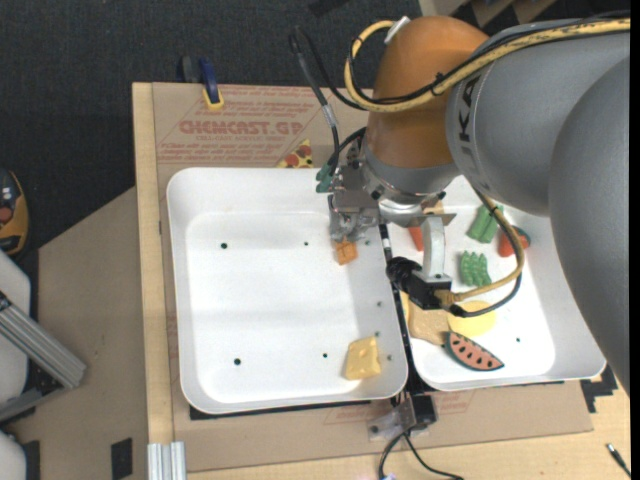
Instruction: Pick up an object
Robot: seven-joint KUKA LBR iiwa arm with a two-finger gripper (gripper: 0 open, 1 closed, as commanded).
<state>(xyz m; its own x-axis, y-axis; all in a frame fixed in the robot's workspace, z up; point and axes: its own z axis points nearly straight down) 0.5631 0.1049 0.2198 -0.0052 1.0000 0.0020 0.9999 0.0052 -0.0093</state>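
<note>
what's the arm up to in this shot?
The KUKA arm reaches in over the two white bins, with its gripper low over the left bin near the back right. A small orange piece sits right under the fingertips; whether it is gripped can't be told. A yellowish cheese-like wedge lies near that bin's front right corner. The right bin holds toy food: green pieces, a watermelon slice and a yellow piece.
</note>
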